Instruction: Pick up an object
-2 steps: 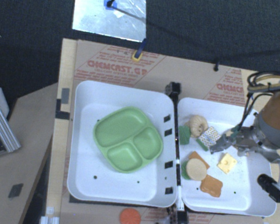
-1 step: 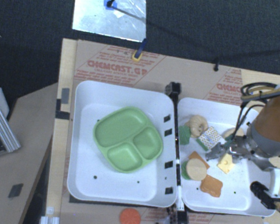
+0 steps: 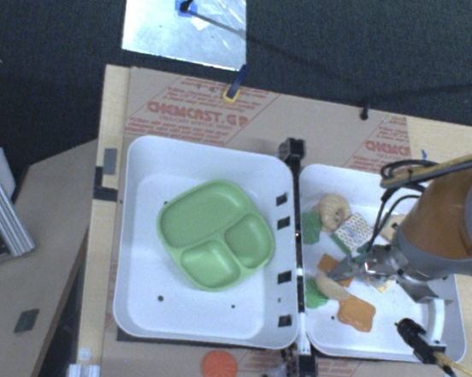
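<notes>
The right bin (image 3: 422, 350) holds several small things. A beige lumpy toy (image 3: 333, 210) lies at the back, with a green piece (image 3: 310, 228) to its left and a blue-and-white patterned packet (image 3: 353, 231) to its right. Further forward are an orange flat piece (image 3: 357, 313), a pale beige piece (image 3: 331, 288), a small orange piece (image 3: 326, 263) and another green piece (image 3: 315, 297). My gripper (image 3: 348, 270) is low in this bin, reaching from the right, just above the pale beige piece and beside the small orange piece. Nothing visibly hangs from it.
A green divided plate (image 3: 216, 234) lies in the left bin (image 3: 131, 299). Black clips (image 3: 283, 223) run along the wall between the bins. An orange disc (image 3: 219, 367) sits on the bench front. A shiny sheet (image 3: 187, 13) lies beyond the bench.
</notes>
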{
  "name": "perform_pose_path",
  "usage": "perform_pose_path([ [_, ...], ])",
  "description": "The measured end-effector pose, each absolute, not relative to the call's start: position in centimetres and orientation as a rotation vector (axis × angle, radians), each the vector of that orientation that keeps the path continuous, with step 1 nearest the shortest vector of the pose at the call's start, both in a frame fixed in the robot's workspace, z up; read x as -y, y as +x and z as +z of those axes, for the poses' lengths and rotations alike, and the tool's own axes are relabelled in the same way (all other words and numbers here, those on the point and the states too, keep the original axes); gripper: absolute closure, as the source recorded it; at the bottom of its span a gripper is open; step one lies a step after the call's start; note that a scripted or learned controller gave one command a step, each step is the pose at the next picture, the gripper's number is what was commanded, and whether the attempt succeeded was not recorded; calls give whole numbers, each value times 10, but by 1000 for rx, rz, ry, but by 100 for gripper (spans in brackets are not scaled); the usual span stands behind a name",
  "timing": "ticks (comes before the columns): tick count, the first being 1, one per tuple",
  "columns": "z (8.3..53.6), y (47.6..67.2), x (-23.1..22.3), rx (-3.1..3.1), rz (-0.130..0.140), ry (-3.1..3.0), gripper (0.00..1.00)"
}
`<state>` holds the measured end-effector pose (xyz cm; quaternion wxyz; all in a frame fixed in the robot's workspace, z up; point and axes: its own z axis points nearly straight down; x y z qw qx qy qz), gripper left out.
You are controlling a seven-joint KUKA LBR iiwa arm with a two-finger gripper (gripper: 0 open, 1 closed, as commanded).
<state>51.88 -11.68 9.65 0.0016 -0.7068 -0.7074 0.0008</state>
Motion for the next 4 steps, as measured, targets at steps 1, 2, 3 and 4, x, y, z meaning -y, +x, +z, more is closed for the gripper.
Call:
perform_pose_path([
  [1,85,520,117,2222,-1,-2221,0],
  [2,96,520,117,2223,-4,-2223,100],
  [3,156,520,125,2226,-6,-2225,100],
  [4,208,525,115,2232,-7,-2220,100],
])
